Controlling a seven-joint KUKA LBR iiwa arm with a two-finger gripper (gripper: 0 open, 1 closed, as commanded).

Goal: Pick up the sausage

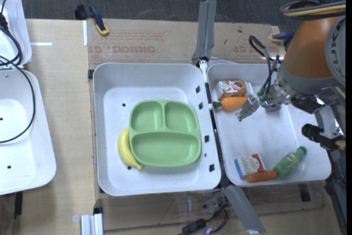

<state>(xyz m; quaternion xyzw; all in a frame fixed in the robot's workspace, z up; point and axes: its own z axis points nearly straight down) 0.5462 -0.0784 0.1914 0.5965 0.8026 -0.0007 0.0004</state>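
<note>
The sausage (262, 176) is a short reddish-orange link lying at the front edge of the right bin (275, 129). It sits just in front of a small carton (250, 163) and touches the base of a green bottle (290, 161). My gripper (247, 109) hangs over the back left part of the same bin, beside a carrot (233, 102). It is well away from the sausage, which lies nearer the front.
A snack packet (231, 87) lies behind the carrot. The left bin (107, 118) holds a green divided plate (165, 134) with a banana (126, 150) along its left side. The arm's orange band (311, 55) looms over the right bin's back right corner.
</note>
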